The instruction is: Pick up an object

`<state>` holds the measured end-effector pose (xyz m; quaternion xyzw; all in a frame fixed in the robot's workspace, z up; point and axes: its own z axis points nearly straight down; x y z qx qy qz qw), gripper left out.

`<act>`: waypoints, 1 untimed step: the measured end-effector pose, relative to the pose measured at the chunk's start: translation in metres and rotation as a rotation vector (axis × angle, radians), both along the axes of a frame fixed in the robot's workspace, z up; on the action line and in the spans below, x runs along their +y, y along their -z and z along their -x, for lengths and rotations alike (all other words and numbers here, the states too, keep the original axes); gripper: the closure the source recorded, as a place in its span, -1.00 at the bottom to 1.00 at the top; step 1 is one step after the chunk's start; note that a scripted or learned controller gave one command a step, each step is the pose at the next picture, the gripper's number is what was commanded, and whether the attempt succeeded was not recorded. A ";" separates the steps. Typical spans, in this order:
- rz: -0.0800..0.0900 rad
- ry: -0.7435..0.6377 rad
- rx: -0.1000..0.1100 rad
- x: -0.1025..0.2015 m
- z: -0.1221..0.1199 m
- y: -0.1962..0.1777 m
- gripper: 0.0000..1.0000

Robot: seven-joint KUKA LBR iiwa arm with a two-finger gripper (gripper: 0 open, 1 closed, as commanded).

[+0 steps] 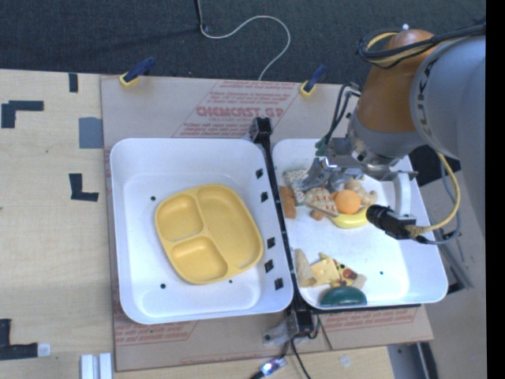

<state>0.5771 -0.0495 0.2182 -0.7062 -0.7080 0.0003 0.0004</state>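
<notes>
Orange ball (347,202) is the likeliest pick target: it sits in the right bin (410,279), on top of the food-toy clutter in the bin's upper half, touching the yellow banana-shaped piece (351,219) just below it. Camera view: arm (410,93) comes in from the right, wrist low over that same clutter. Hand (330,176) is just up-left of the orange ball, near but not on it; can't tell whether it's released or clenched, and nothing is visibly gripped. Relative to the orange ball: cracker-like pieces (319,200) directly left, brown sausage-shaped piece (289,204) further left against the divider wall, cheese-coloured chunks (323,271) well below, dark green piece (344,296) below that at the bin's near edge. Black cylinder (388,219) on the arm's cabling hangs just right of the banana. Left bin (134,212) holds only the yellow divided plate (209,233), well apart from the ball, not relevant. Key relation, my read: ball lies down-right of the hand, so the next move needs a small shift that way before closing. Ball is round, no long axis to align; the banana's long axis runs roughly left-right beneath it. Risk: crowded neighbours, ball may roll off.
</notes>
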 end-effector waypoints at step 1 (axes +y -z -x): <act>0.001 0.002 0.002 0.000 0.011 0.004 1.00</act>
